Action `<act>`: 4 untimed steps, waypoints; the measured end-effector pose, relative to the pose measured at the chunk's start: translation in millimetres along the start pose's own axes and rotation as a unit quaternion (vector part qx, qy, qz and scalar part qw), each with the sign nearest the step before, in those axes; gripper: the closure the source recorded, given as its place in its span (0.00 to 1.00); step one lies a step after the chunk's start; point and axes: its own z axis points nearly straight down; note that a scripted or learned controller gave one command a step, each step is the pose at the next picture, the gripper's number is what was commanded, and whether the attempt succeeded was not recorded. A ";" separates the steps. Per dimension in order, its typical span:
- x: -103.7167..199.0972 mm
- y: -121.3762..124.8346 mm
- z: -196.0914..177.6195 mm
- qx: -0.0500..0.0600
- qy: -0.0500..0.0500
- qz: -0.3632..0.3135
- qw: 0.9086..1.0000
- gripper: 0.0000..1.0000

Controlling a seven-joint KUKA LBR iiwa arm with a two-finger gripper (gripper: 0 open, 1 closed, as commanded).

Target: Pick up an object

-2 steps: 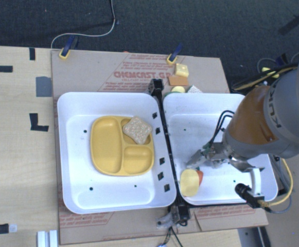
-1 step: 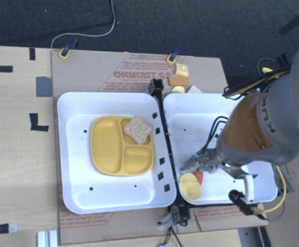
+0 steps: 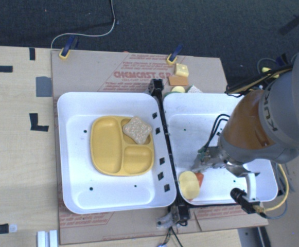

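We list two white bins side by side on a cardboard sheet (image 3: 139, 73) with red lettering, which lies on a pale wooden bench (image 3: 15, 153).

Left bin (image 3: 69, 153): a yellow divided plate (image 3: 113, 151) lies near its middle. A speckled tan square, like a slice of bread or a sponge (image 3: 137, 129), rests tilted on the plate's upper right compartment.

Right bin (image 3: 190, 115): a pale yellow rounded object (image 3: 189, 184) sits at the lower left corner, close against the dividing wall. A small red object (image 3: 199, 179) lies touching its right side. We cannot tell what either one is.

Arm (image 3: 265, 122): grey with an orange band, it reaches in from the right and covers much of the right bin. The gripper (image 3: 203, 161) hangs low over the bin floor, just above and to the right of the yellow and red objects. We see nothing between its fingers, and we cannot tell how they are set.

Behind the bins, on the cardboard past the top rims: a few small blocks (image 3: 180, 76), yellow and orange, with a pale round piece (image 3: 177, 90) beside them. Two clamps (image 3: 67, 49) with blue and yellow handles grip the cardboard's far edge. A black strip (image 3: 162, 138) with clips runs between the two bins. A white cable (image 3: 108, 14) trails across the dark floor beyond.
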 end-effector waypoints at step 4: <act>6.9 -0.4 0.2 0.000 0.000 0.000 1.000 1.00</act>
